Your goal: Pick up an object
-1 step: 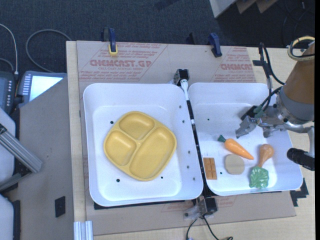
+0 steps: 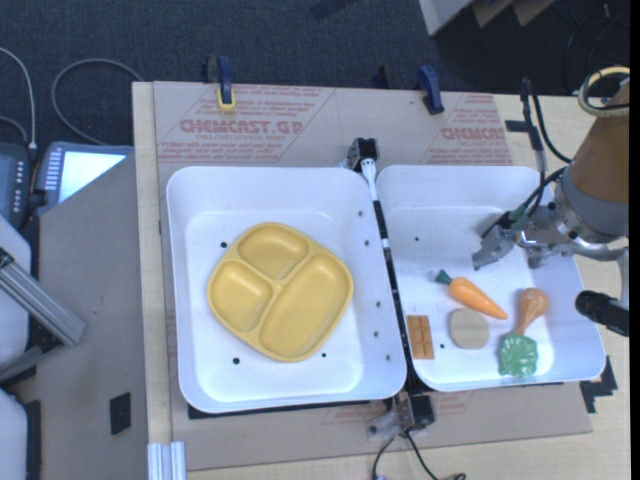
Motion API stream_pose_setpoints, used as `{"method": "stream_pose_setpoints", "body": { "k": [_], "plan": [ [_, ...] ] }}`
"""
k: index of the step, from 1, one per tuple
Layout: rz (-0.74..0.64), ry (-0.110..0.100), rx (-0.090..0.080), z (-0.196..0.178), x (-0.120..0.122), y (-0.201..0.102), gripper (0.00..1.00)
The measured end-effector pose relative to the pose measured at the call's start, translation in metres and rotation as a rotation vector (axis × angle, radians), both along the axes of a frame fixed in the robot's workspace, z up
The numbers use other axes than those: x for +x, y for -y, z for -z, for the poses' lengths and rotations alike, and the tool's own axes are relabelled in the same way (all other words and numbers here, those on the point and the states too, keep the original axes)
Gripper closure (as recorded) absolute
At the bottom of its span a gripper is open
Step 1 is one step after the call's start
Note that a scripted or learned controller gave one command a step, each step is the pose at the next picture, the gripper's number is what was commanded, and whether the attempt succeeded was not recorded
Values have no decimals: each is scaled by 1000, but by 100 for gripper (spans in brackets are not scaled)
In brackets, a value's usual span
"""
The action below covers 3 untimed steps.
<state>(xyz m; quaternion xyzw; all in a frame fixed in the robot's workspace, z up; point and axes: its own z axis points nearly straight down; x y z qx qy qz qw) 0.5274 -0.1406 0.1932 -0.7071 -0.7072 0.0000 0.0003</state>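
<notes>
Hand over the right bin, near the carrot.
The carrot lies just beside the hand, seemingly not touching it; a tan disc, green piece and brown wafer sit along the bin's near side. Whether the hand is apart or together cannot be told. A yellow plate lies in the left bin.

The arm behind the gripper runs out of the picture at the right edge and hides the right bin's far rim beneath it. Nearer the camera than the gripper, the green thing and the pale round thing are too blurred to name. The brown slab, to the gripper's lower left, is too small for its markings to be read.
</notes>
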Motion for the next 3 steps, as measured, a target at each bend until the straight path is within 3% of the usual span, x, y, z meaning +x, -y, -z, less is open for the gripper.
{"method": "stream_pose_setpoints", "body": {
  "k": [2,3],
  "plan": [
    [1,-4,2,111,-7,-1,0],
    [2,2,-2,99,-5,0,100]
  ]
}}
